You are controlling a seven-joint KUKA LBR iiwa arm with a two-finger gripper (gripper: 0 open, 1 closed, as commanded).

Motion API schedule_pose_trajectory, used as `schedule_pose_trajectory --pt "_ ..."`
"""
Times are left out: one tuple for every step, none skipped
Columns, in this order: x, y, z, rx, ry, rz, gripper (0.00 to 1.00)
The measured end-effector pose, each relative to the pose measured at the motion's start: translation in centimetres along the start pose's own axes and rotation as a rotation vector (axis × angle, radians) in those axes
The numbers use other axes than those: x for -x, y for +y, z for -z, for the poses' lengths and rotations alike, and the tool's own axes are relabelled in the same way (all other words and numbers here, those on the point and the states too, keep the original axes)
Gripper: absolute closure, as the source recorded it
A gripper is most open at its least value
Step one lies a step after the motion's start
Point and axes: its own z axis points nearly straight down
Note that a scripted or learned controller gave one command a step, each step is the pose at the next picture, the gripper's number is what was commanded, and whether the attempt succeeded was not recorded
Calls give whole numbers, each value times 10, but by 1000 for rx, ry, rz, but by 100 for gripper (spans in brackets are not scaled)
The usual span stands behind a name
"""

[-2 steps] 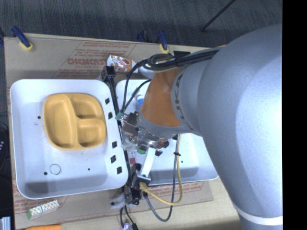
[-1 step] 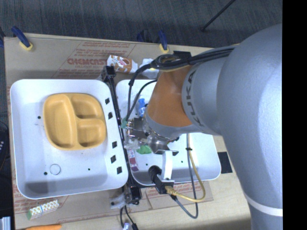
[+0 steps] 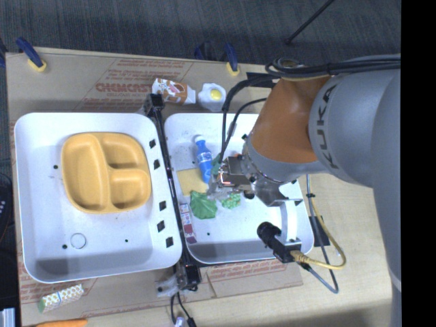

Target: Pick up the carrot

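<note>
Grey arm (image 3: 327, 128) looms over the right bin (image 3: 204, 247) — its gripper (image 3: 228, 182) hangs at a green item's (image 3: 203, 205) two o'clock; whether its pincer is parted, I cannot tell.

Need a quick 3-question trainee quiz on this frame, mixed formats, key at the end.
1. True or false: the yellow divided plate lies in the same bin as the blue bottle.
2. Which bin is the gripper over? A) left bin B) right bin C) neither
3. Fill in: the green leafy item lies in the ____ bin.

Key: 1 false; 2 B; 3 right
</note>
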Motion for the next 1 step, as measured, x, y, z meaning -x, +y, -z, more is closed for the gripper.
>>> schedule_pose_trajectory --pt "32 1 34 0 0 53 100"
